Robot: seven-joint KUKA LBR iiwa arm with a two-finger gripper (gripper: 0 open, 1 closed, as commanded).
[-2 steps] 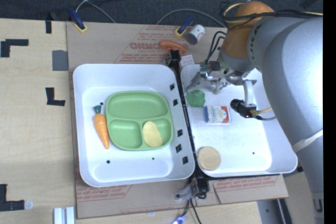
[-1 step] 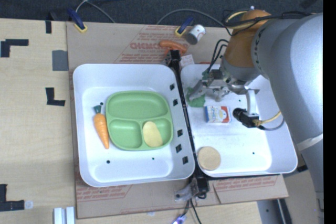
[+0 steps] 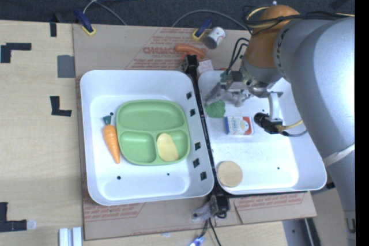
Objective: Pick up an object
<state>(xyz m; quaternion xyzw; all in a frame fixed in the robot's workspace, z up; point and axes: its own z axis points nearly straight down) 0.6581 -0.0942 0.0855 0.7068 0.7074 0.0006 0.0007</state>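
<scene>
1. Two shallow white bins are seen side by side on a cardboard-covered bench: the left bin (image 3: 92,141) and the right bin (image 3: 300,173).
2. The grey arm (image 3: 323,72) is seen reaching in from the right, its orange band (image 3: 262,46) lying over the far part of the right bin.
3. The gripper (image 3: 222,95) is lowered at the far left corner of the right bin, close to the wall shared by the two bins.
4. Whether the jaws are released or clenched cannot be told, since that end of the gripper is seen from above and blurred.
5. A small green object (image 3: 215,109) is found just beside the gripper tip, on the floor of the right bin; contact between the two cannot be judged.
6. A small white carton (image 3: 238,125) with red and blue print is seen lying flat just to the right of the green object.
7. A tan round disc (image 3: 229,173) is placed near the near left corner of the right bin.
8. In the left bin, a green divided tray (image 3: 151,118) is set, with a yellow piece (image 3: 167,147) lying in its near right compartment.
9. An orange carrot (image 3: 111,143) is laid just left of the tray.
</scene>
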